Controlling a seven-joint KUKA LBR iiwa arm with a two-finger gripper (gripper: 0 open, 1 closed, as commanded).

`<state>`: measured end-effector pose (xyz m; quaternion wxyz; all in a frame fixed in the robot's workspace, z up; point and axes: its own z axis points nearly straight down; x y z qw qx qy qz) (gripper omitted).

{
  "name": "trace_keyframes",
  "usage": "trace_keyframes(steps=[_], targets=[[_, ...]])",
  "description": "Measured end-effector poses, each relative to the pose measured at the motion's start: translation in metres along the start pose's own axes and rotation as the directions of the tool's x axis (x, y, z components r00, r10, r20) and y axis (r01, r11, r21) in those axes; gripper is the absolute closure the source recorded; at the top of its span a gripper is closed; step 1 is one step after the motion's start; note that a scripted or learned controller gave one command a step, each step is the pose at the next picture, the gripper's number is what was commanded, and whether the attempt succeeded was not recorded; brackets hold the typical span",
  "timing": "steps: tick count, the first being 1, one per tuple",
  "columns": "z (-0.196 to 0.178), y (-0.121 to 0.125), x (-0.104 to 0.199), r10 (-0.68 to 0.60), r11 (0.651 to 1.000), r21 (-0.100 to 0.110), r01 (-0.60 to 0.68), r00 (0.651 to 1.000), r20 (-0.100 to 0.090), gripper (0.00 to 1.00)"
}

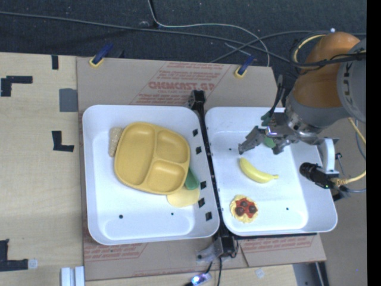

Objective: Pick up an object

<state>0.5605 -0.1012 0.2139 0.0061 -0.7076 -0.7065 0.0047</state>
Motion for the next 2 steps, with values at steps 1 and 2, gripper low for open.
trace_keyframes(steps=[1, 2], targets=[[-0.007, 0.003, 0.0, -0.003, 1.0, -0.013, 0.003, 1.0, 0.001, 0.0], [0.037, -0.002, 0.001, -0.002, 1.0, -0.009, 0.002, 1.0, 0.002, 0.0]])
